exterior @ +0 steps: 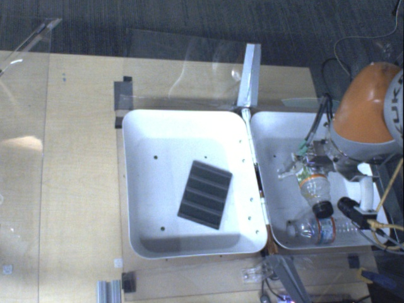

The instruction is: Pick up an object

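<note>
Clear plastic bottles (314, 188) lie in the right white bin (274, 137) beneath the arm's hand (309, 163), whose opening cannot be told, so the reach seems underway and next calls for closing on one.

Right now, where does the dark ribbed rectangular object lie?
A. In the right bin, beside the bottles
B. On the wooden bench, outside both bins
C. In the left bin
C: the dark ribbed object lies alone on the floor of the left bin, while the bottles lie in the right bin.
</note>
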### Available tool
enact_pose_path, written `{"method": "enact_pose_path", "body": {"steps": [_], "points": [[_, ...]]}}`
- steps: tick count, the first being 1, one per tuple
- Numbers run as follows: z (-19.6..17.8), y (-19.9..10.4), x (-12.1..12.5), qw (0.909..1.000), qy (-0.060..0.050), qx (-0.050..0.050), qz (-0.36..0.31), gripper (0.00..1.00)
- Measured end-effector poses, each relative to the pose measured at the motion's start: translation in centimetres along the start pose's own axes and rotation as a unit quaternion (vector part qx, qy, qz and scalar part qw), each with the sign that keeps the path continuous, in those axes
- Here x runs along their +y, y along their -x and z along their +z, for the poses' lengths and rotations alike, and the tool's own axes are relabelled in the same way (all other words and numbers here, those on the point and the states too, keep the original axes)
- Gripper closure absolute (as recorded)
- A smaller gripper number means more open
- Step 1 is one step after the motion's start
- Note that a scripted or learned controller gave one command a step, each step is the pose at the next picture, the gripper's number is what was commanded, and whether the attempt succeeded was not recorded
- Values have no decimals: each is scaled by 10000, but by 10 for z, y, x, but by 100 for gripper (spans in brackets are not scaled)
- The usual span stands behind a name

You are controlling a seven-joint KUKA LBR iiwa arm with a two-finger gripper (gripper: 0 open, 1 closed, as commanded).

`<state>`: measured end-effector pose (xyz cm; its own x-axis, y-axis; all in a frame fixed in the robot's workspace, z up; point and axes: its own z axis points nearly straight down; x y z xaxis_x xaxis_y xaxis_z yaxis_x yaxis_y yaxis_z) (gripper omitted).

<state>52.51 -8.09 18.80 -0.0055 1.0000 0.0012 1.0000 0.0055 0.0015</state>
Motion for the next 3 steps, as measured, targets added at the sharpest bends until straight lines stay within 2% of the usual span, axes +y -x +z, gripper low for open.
{"method": "enact_pose_path", "body": {"steps": [1, 2, 3], "points": [[99, 59, 50, 9997, 62, -20, -249, 0], [88, 58, 52, 9996, 90, -17, -251, 100], [2, -23, 115, 9977, 28, -3, -680, 100]]}}
